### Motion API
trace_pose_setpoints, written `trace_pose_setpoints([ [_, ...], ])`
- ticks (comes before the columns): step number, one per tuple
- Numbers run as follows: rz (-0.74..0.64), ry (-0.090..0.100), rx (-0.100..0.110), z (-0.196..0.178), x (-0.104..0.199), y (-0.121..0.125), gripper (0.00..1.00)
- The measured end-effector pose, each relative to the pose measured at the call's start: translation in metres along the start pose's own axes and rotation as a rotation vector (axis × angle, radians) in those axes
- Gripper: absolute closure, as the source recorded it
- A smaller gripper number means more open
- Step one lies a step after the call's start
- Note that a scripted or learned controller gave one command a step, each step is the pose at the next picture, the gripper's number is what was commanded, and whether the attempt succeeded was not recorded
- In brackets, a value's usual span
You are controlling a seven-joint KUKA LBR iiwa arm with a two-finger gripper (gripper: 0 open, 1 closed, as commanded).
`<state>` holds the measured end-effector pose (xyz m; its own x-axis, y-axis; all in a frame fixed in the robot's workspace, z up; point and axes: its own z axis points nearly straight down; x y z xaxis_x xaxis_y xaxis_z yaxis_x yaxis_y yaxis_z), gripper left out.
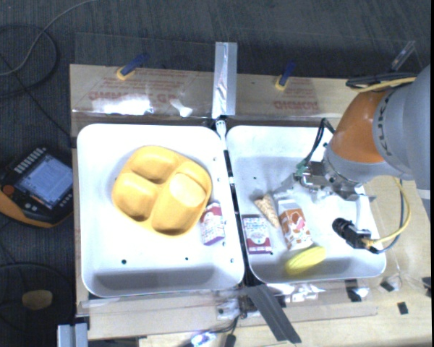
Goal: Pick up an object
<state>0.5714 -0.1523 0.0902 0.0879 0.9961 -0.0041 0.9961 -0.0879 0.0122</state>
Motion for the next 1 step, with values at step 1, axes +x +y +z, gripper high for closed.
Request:
trace_pose_setpoints([
  [1, -0.02, 0.002, -0.002, -0.0016, 0.0361, -0.0805, 0.0],
])
